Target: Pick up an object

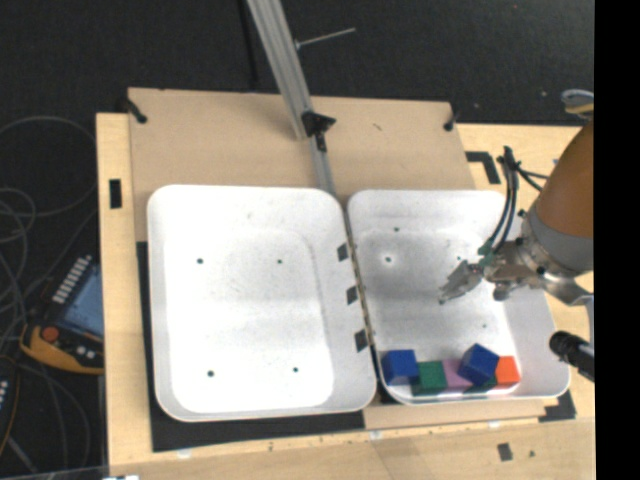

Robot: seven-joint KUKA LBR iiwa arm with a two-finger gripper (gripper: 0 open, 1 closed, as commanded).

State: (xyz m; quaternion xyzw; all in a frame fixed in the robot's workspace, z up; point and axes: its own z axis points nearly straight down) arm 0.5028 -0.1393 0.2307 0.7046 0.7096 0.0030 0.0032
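Blocks, small coloured cubes (455,370), sit crowded below the tool (458,283), well apart; tool state unclear. Risk: packed neighbours and bin wall block the grasp.

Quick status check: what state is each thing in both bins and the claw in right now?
Claw: over the right bin's middle, nothing seen in it.
Blue cubes: resting at the right bin's near edge.
Green cube: resting between them.
Purple block: partly hidden.
Orange cube: resting, rightmost.
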